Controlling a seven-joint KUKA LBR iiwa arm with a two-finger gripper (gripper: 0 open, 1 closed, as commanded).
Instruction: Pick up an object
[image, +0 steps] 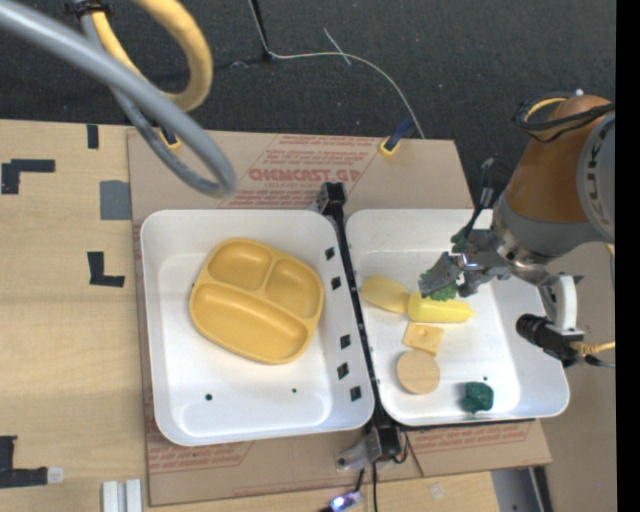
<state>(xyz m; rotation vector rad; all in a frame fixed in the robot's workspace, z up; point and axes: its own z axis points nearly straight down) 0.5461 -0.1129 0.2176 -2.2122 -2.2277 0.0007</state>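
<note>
Grey two-finger gripper (441, 280) low in right white bin (530, 400), fingers apart, straddling green end of yellow toy corn cob (440, 311). Cob mid-bin, long axis 9-to-3, green tip toward 10. Yellow cheese wedge (423, 338) touching at 6.

Pretty tight around the gripper (441, 284): yellow corn piece (440, 311) right under it, pale yellow wedge (384, 293) just left, cheese chunk (423, 337) below. Bin floor behind it's open.
</note>
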